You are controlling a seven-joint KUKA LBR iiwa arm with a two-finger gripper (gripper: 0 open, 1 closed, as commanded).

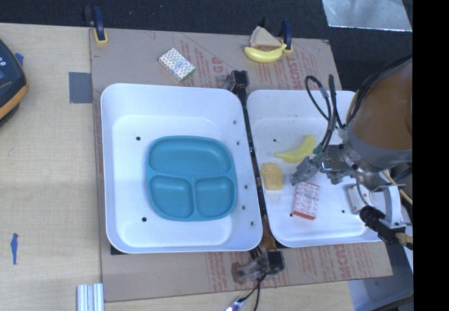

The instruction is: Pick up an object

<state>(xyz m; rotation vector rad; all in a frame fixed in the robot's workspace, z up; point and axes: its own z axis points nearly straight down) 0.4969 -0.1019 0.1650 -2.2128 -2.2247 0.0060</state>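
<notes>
In the right bin [295, 109] lie a yellow banana-shaped piece [297, 150], a pale yellow block [271, 177] near the left wall, and a small white and red packet [306, 200]. My gripper [309, 168] hangs low over the bin, just right of the banana piece and above the packet. Nothing shows between its dark fingers. The arm's grey and orange body covers the bin's right side.
The left bin [119, 102] holds a blue divided plate [191, 177]. Behind the bins on the cardboard lie a patterned packet [176, 63] and a yellow banana toy with a wedge [265, 46]. Cables [324, 99] loop over the right bin's back.
</notes>
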